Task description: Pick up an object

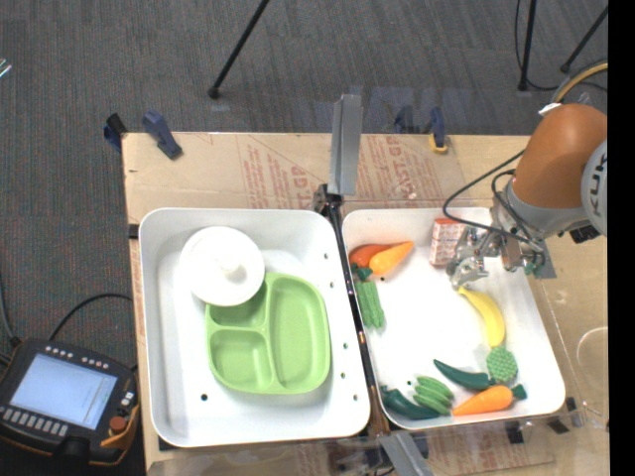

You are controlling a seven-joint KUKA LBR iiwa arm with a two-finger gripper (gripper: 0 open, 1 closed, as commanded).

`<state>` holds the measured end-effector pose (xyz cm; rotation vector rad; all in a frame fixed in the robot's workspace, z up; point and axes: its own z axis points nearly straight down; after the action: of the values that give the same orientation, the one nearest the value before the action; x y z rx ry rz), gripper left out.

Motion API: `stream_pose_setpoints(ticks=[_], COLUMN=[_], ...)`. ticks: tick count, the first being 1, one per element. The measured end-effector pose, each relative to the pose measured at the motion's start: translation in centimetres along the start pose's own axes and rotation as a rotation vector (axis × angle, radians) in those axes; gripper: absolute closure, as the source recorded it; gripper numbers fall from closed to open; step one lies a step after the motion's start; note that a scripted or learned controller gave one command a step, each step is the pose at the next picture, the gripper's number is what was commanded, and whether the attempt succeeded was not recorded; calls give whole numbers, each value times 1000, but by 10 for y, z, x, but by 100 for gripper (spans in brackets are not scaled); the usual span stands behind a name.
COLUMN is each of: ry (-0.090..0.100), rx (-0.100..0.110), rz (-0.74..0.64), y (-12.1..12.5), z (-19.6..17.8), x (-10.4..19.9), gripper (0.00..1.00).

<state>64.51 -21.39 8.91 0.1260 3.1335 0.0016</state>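
My gripper (470,266) hangs over the upper part of the right bin (437,310), open, with nothing between its fingers. It sits just right of a small red and white box (445,241) and just above the top end of a yellow banana (486,315). An orange carrot (389,256) lies at the bin's upper left, with a green cucumber (370,301) below it. Along the front edge lie a second carrot (484,400), a green textured fruit (502,365), a dark green pepper (459,374) and a pea pod (433,393).
The left bin (169,385) holds a green divided plate (270,337) and a round white lid (222,264). A grey divider post (345,152) stands behind the gap between the bins. A teach pendant (64,395) lies at the lower left, off the bench.
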Motion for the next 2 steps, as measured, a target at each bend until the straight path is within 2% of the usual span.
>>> stream_pose_setpoints(ticks=[1, 2], ry=[-13, 17], rx=[3, -3], rz=[80, 23], y=[11, 27], z=[-161, -28], x=[19, 44], gripper=[100, 100])
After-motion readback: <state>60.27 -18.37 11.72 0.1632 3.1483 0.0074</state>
